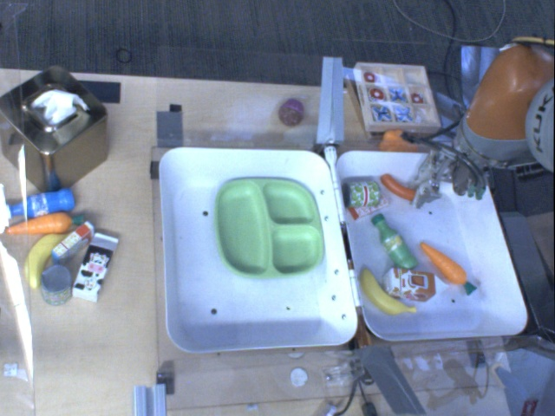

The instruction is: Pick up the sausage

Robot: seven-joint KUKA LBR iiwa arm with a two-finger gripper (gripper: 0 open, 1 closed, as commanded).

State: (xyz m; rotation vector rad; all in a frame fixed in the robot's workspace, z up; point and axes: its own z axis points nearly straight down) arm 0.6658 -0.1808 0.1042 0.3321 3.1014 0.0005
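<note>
Sausage [397, 185] lies near the far rim of the right bin [503, 258], a smooth orange-red cylinder, long axis running left-far to right-near, its right end just beside my hand [431, 189]. Nearer me sit a curved banana [381, 293], a carton [412, 284], a tapered carrot [444, 264] and a green bottle [395, 243], crowding the near half. Bare white floor opens right of the carrot. Whether my hand is clenched, I cannot tell.
</note>
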